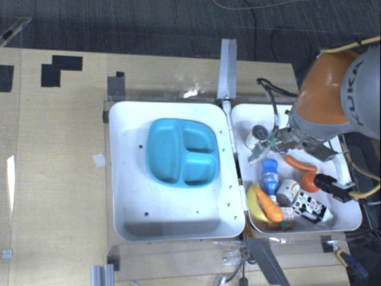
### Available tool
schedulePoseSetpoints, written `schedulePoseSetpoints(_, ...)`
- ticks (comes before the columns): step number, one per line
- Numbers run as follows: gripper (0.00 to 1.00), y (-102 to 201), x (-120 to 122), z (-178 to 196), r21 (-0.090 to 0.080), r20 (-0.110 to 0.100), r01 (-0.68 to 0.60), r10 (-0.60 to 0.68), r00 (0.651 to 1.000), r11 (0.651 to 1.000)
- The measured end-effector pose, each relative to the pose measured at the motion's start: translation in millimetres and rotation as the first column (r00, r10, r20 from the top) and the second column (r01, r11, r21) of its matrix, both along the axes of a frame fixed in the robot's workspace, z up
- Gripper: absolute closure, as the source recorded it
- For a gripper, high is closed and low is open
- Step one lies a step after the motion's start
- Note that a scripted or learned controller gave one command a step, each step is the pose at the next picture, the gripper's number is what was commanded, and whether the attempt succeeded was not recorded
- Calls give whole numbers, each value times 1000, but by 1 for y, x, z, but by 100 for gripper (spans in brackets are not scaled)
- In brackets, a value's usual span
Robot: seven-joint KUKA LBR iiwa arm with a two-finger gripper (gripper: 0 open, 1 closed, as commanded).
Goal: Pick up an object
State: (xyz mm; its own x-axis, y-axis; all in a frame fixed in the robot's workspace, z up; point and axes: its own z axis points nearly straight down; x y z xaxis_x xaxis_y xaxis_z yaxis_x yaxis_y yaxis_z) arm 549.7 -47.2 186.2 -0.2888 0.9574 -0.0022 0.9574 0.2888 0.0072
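Note:
My gripper [265,143] hangs over the upper left part of the right bin [238,124], under the arm's orange band [321,91]. Just below it stands a small blue bottle with a white cap [269,176]. A red sausage-shaped toy [300,162] lies to the right of the gripper. Further down the bin are a banana [255,200], a carrot [271,208], a small can [289,190] and a black-and-white patterned box [311,208]. Nothing can be made out in the gripper's grasp.
The left bin [128,177] holds a blue divided plate [181,151]. A metal post [228,70] rises behind the wall between the bins. Cables [271,97] trail from the wrist over the right bin's back edge.

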Motion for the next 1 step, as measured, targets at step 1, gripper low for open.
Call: schedulePoseSetpoints(1, 0, -26, 2, 0, -2, 0, -144, 144, 990, 990)
